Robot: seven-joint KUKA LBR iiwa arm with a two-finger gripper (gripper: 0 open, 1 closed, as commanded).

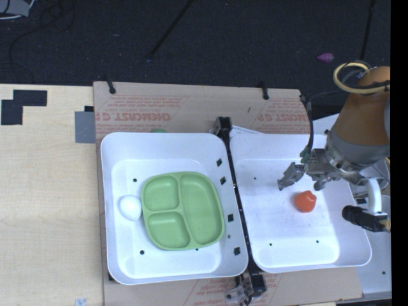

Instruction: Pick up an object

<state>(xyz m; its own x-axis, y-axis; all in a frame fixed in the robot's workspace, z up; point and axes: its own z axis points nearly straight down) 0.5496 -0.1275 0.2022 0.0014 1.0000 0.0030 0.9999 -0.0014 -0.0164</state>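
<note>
- Two shallow white bins side by side on a cardboard sheet atop the bench: left bin (115, 171) and right bin (280, 247), meeting along a dark central divider.
- In the left bin, a green sectioned plate (183, 210), three compartments, lying flat and filling most of the floor, slightly toward the bin's right wall.
- Touching the plate's left rim, a small white egg-like ball (130, 207), near the left wall of that bin.
- In the right bin, a small orange-red object (305, 201), rounded, resting on the floor right of middle, toward the right wall and well apart from the divider.
- Reaching in over the right bin's right edge, the grey arm (357, 126) with its orange band, wrist tilted down toward the bin floor.
- Gripper (305, 178) low over the right bin, just above and beside the orange-red object in the picture; one finger (290, 176) pointing left toward the bin's middle, the other sitting close above the object.
- Fingers spread apart, nothing between them; orange-red object lying free on the floor, not clasped.
- Whether a fingertip touches the object: cannot tell from this slant.
- Beyond the bins, pale wooden bench top (44, 196) stretching to the left edge, with dark patches near its far left corner.
</note>
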